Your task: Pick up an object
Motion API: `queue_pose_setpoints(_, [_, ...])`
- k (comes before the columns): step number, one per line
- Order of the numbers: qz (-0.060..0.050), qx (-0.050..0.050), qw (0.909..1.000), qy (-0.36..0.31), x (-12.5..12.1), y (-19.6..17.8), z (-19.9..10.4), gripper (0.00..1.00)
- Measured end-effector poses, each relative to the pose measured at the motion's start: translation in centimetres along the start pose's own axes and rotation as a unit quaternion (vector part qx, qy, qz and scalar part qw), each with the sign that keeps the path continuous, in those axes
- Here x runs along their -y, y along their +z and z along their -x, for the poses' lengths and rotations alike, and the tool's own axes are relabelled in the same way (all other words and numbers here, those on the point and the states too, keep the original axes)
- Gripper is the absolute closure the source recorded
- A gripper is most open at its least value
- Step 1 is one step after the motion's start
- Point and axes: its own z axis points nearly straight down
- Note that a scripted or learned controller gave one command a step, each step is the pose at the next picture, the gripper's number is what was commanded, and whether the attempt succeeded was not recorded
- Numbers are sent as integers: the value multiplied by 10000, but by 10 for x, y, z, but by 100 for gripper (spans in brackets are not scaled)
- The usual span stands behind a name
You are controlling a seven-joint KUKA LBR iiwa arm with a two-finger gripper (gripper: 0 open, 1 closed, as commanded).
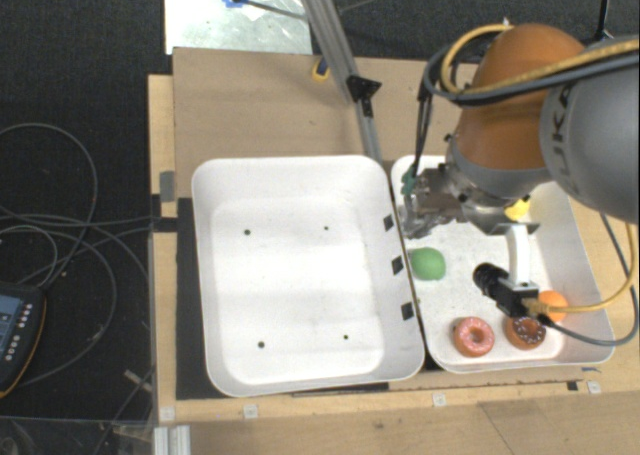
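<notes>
A pink donut (473,336) and, just right of it, a brown donut (525,332) lie at the near edge of the right bin (448,298), on the tabletop (250,103). A green ball (428,264) sits farther back, by the bin's left wall. The pincer (425,208) hangs just beyond the ball; I cannot tell whether it is released or clenched.

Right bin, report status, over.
Gripper above right bin, near its left wall. Green ball on the floor just beside it, apart. Orange donut and brown donut at near edge, out of the way.
</notes>
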Motion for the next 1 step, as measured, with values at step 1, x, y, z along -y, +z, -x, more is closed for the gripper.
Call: queue_pose_setpoints(1, [-17,3,10000,3,0,25,-47,100])
